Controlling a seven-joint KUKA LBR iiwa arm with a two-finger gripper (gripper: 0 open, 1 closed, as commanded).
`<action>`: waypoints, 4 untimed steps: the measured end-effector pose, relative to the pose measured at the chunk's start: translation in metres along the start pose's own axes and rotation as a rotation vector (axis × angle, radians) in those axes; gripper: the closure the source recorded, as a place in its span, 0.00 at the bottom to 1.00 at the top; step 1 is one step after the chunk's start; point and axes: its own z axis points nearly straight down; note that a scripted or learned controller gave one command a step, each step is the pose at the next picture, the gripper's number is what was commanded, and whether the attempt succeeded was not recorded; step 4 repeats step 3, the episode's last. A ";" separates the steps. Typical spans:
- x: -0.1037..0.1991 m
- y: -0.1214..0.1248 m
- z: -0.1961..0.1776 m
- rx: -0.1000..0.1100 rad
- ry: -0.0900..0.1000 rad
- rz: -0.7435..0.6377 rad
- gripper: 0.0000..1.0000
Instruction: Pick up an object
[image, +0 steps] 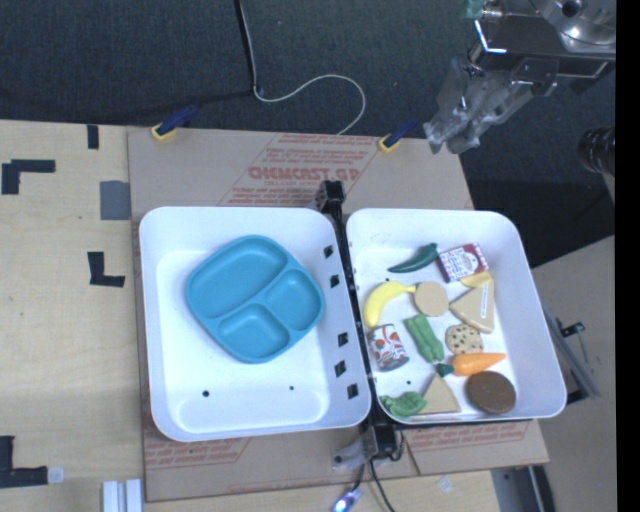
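Nearest you, a brown disc and lettuce lie at the right bin's front edge, with banana, carrot and other toy food crowded behind. Your gripper hangs high beyond the bin, holding nothing. You're at the approach step: next, bring it down over one piece, perhaps the banana.

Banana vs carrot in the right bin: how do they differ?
Colour: the banana is yellow, the carrot orange. Shape: the banana is curved, the carrot straight and tapered. Place: the banana lies near the bin's left wall, midway up; the carrot sits lower and further right, just above the brown round piece. Shared: both are toy foods lying flat in the right bin, well away from the gripper.
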 end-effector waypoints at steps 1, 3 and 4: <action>0.000 0.000 -0.010 0.001 0.000 0.000 1.00; 0.000 0.001 -0.029 0.004 0.000 0.000 1.00; 0.000 0.001 -0.029 0.004 0.000 0.000 1.00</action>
